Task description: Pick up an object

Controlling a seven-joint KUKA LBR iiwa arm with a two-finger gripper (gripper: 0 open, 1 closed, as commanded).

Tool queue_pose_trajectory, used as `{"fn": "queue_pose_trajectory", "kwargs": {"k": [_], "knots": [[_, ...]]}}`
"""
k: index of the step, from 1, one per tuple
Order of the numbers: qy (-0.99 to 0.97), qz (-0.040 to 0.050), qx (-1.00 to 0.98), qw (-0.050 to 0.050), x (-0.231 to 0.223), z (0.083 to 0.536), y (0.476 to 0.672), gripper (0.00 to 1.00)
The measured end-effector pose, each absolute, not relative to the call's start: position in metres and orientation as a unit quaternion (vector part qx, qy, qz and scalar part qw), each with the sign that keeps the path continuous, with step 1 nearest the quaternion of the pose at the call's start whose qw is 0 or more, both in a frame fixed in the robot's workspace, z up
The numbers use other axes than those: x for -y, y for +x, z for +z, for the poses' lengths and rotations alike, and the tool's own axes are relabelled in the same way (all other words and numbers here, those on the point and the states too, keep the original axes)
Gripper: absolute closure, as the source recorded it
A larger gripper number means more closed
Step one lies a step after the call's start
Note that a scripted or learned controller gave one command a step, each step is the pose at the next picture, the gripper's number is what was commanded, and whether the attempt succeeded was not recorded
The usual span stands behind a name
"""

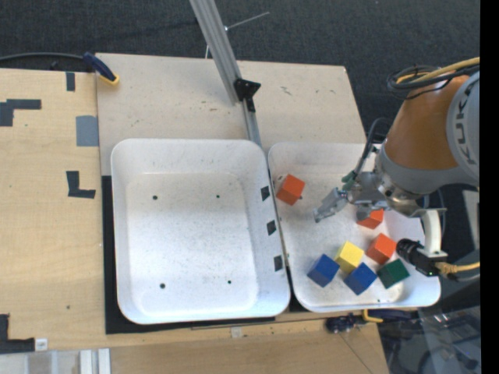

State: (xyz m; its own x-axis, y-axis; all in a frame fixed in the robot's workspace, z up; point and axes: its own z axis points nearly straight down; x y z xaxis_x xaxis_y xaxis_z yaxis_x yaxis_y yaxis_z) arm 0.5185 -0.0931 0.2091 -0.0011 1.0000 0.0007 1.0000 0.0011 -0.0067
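Two jaws spread, nothing between, above right bin point(312, 158)

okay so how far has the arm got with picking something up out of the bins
Done: the arm is over the right bin, its gripper low above the floor. In hand: nothing shows between the fingers; the gripper sits between the lone orange cube and the cluster with the yellow cube and blue cubes. Left: closing on a block and lifting it.

Two white bins point(191, 150) sit on the worktop point(47, 209). The blocks count three orange point(291, 188), two blue point(323, 270), one yellow point(350, 254), one green point(393, 273).
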Motion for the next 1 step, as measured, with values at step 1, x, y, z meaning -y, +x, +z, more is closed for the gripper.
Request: {"fn": "queue_pose_trajectory", "kwargs": {"k": [1], "knots": [[-0.707,0.0028,0.707,0.004,0.0927,0.1443,0.5148,0.0]]}}
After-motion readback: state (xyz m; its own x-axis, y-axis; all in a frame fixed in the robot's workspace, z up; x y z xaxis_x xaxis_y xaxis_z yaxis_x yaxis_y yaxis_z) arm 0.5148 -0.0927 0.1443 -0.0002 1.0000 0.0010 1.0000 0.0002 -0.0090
